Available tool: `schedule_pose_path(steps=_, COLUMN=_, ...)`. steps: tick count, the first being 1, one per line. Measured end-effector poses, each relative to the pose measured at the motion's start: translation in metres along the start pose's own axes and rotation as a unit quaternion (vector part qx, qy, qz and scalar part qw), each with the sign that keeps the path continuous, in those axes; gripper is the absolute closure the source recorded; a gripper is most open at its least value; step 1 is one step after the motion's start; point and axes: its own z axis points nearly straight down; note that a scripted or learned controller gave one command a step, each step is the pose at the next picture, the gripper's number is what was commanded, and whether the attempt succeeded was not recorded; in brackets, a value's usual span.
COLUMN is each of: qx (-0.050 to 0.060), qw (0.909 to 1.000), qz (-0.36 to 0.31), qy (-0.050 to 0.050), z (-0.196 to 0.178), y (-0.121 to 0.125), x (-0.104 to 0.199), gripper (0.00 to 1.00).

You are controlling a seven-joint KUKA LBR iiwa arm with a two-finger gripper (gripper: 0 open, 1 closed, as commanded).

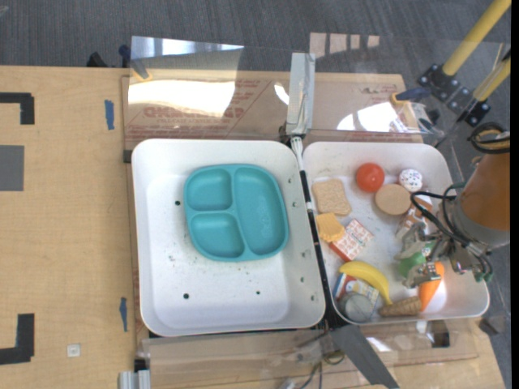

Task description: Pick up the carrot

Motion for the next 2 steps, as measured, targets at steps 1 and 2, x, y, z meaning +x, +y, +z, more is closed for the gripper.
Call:
schedule_pose_path(steps=1, qx=-0.004, qw=0.9854, qz=-0.170, qy=0.003, z=0.011, y=-0.020, x=0.003, gripper=1.00)
schedule_pose_path(steps=2, qx=-0.003, qw=0.9747, qz=-0.223, qy=0.009, z=-0.122, y=-0.041, x=-0.002, gripper=1.00)
